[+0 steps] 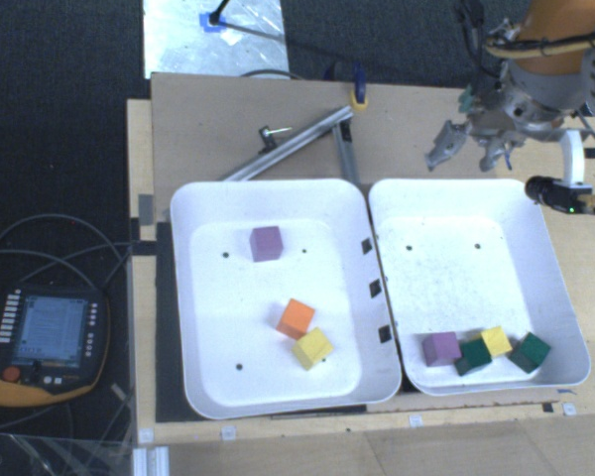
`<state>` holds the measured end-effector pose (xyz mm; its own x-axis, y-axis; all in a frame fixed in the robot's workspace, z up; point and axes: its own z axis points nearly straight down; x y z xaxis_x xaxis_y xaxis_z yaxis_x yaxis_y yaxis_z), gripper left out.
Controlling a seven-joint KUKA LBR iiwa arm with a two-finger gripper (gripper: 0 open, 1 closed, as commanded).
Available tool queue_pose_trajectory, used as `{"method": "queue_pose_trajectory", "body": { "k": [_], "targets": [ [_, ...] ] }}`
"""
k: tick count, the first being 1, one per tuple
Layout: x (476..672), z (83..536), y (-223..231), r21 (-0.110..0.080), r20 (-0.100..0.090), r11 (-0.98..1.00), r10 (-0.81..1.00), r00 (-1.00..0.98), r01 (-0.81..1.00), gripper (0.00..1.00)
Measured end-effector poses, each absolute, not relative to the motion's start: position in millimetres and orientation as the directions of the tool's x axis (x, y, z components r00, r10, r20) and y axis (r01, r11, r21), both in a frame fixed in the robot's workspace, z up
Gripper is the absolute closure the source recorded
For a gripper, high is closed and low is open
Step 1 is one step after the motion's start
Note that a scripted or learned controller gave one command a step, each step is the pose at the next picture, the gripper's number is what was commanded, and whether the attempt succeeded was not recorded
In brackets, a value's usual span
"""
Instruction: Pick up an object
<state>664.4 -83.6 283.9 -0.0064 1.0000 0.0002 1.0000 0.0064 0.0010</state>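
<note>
**A:** Where are you right now, and are you holding anything?

**B:** My gripper (pixel 468 149) hangs above the tabletop (pixel 407 127), just past the far rim of the right bin (pixel 476 266). My jaws are spread apart with nothing between them. I judge this to be a waiting spot, high and off to the side so the camera sees both bins whole.

**A:** What is there to pick?

**B:** Seven cubes, I count. The left bin (pixel 208 296) has three: a purple cube (pixel 266 243) alone toward the far side, and an orange cube (pixel 296 317) touching a yellow cube (pixel 312 347) nearer the front. The right bin has four, bunched along its near wall: a purple one (pixel 440 347), a dark green one (pixel 472 355), a yellow one (pixel 495 340) and another green one (pixel 531 351).

**A:** So by colour?

**B:** Two purple, two yellow, two green, one orange.

**A:** Why the bunch at the front?

**B:** I can only guess: that near wall looks like the low side, so dropped cubes would slide there. They sit close together and against the wall, which leaves my jaws little room.

**A:** Which would you go for?

**B:** Probably the lone purple cube in the left bin. It stands free on every side, though it is well away from me.
</note>
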Motion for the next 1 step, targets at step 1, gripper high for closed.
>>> {"method": "queue_pose_trajectory", "body": {
  "k": [1],
  "targets": [
    [664.3,284.0,-83.8,0.001,0.000,0.006,1.000,-0.006,1.000,0.00]
  ]
}}
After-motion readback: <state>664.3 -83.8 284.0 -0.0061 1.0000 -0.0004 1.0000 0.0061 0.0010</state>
